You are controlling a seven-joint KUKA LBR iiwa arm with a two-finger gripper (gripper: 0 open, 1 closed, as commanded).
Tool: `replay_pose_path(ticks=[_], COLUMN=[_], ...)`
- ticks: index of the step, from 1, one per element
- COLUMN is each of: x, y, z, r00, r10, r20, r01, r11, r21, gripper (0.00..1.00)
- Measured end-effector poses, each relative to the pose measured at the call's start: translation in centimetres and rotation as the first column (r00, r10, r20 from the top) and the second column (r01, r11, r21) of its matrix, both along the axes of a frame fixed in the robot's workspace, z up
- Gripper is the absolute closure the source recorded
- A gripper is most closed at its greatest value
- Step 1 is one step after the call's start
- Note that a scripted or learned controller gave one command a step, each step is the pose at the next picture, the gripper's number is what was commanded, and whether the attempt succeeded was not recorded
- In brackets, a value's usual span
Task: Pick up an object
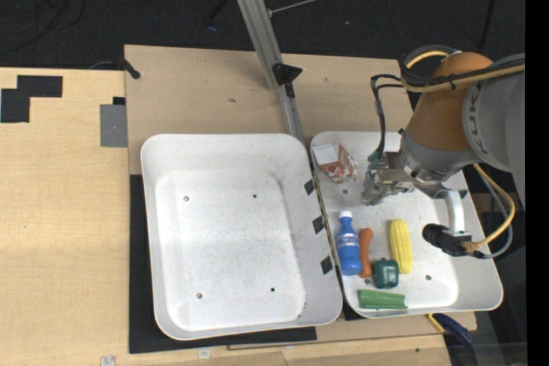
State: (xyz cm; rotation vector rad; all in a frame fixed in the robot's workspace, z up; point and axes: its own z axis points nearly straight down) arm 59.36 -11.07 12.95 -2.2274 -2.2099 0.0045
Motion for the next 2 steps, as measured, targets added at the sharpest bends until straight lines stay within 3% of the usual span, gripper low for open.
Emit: replay_pose_path(ticks=[2], x=[-0.1], y=[-0.6], z=[7.3], r00=[1.0], r10=[0.005], r20=[0.006], r01=[-0.005], r11=[1.0], r21=[-0.001], gripper=[1.0])
